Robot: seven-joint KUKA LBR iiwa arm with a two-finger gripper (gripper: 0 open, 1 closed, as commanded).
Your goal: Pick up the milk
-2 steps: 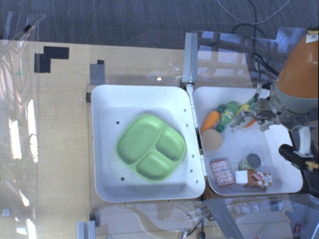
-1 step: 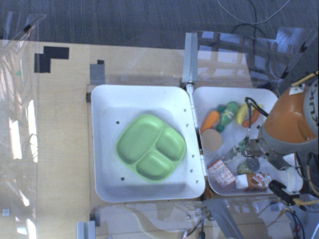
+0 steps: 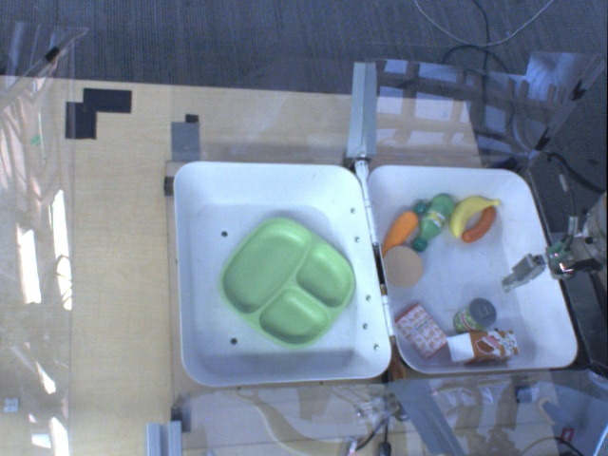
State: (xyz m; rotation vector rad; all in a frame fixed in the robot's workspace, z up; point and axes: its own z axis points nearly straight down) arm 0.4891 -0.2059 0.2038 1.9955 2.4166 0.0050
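Two small cartons lie at the front of the right bin [image 3: 541,207]. One lies on its side, white at one end and orange-brown at the other [image 3: 484,347]. The other is a red-and-white patterned box [image 3: 420,331]. Their labels are too small to read, so I cannot tell which one is the milk. My gripper [image 3: 524,273] comes in over the right rim of that bin, above its floor. It sits up and to the right of both cartons, apart from them, and holds nothing that I can see.
The right bin also holds a grey-topped can [image 3: 476,313], a tan round item [image 3: 404,266], a carrot [image 3: 401,229], a green bottle [image 3: 432,218], a banana [image 3: 469,211] and a sausage [image 3: 481,224]. The left bin [image 3: 199,255] holds a green divided plate [image 3: 288,279].
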